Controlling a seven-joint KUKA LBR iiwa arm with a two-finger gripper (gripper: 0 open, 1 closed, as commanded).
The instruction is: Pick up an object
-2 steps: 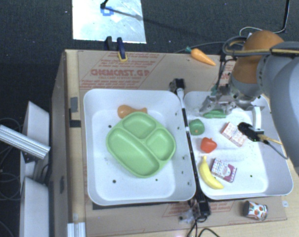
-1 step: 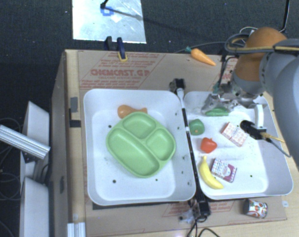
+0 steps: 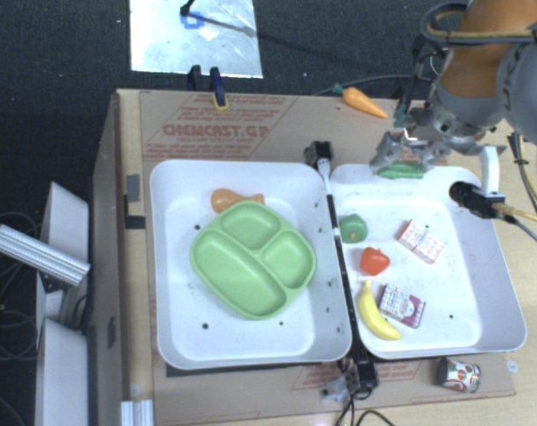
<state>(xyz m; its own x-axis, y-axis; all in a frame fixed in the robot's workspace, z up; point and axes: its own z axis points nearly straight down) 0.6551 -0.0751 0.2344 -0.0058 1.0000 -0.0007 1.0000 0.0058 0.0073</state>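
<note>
Two fingers of the gripper (image 3: 408,155) are seen pinching a green object (image 3: 401,172) at the right bin (image 3: 499,278) rim — a straight, slow lift is advised

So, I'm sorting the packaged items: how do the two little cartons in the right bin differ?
The upper carton is pale, pink and white, and lies near the middle of the right bin. The lower carton is darker, maroon with a white panel, and lies nearer the bin's front edge, right beside the banana. Both are small boxes lying flat at a slant.
</note>
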